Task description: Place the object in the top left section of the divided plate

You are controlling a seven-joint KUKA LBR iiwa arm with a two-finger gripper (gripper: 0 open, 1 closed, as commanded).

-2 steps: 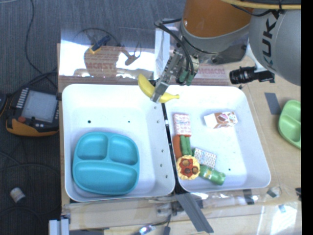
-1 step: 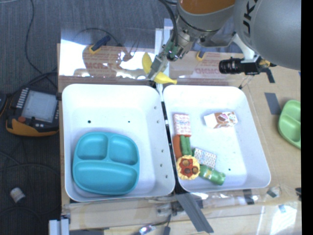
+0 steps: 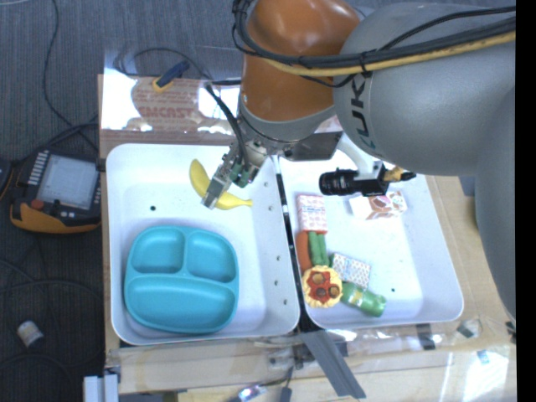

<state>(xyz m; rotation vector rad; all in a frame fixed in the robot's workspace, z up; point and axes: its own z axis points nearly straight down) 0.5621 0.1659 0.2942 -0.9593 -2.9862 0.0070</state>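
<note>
The grey arm [image 3: 419, 82] with its orange band [image 3: 293, 48] reaches in from the right and fills the upper part of the view, hanging over the two white bins. The left bin [image 3: 142, 166] is the landmark here; the right bin [image 3: 427, 258] sits just beside it, sharing the middle wall. Inside the left bin, toward its near edge, lies the blue divided plate [image 3: 181, 278], with two small sections along its far side and one long section along its near side; all three sections look bare. Beyond the plate, near the far middle of the left bin, lies the yellow banana [image 3: 199, 179], flat on the bin floor and apart from the plate. The gripper [image 3: 219, 193] points down at the banana's right-hand end, its tip at or just over the fruit; whether the fingers are spread or closed cannot be told, and no grasp on the banana can be confirmed. In the right bin lie small food items: a carton [image 3: 311, 213], a carrot [image 3: 302, 248], a pizza slice [image 3: 322, 285] and a green vegetable [image 3: 365, 301].
</note>
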